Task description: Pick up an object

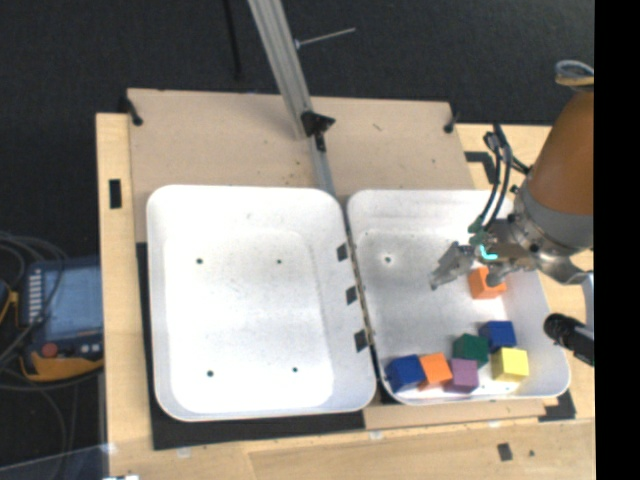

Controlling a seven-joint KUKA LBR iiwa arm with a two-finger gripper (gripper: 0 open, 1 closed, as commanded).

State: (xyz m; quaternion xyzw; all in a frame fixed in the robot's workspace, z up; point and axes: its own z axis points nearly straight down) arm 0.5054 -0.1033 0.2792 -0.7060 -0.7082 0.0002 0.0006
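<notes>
My gripper (468,276) hangs over the right bin (400,228), near its right side, and stands open. One grey finger (445,268) splays out to the left. An orange block (487,285) lies just beneath the gripper's right side, partly hidden by it, and I see nothing clamped between the fingers. Along the bin's front edge lie a blue block (405,371), a second orange block (436,368), a purple block (465,373), a green block (470,348), another blue block (497,334) and a yellow block (512,363).
The left bin (245,298) lies beside the right one, with small clips along the shared edge. A slanted metal rail (290,68) rises behind the bins. A pendant with a screen (65,308) and cables sit off the bench at left.
</notes>
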